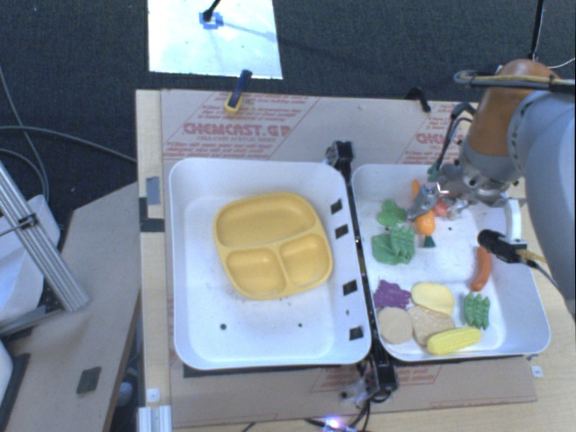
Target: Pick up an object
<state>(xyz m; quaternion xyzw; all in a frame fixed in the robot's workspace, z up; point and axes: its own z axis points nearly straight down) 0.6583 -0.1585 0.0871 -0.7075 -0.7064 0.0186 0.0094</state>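
Small orange plastic toy [426,225] lies just right of the green leafy toy [393,244] in the right white bin [531,331]; gripper [430,198] hovers directly above, grip state indiscernible—descend vertically, close squarely, avoid snagging the leaves.
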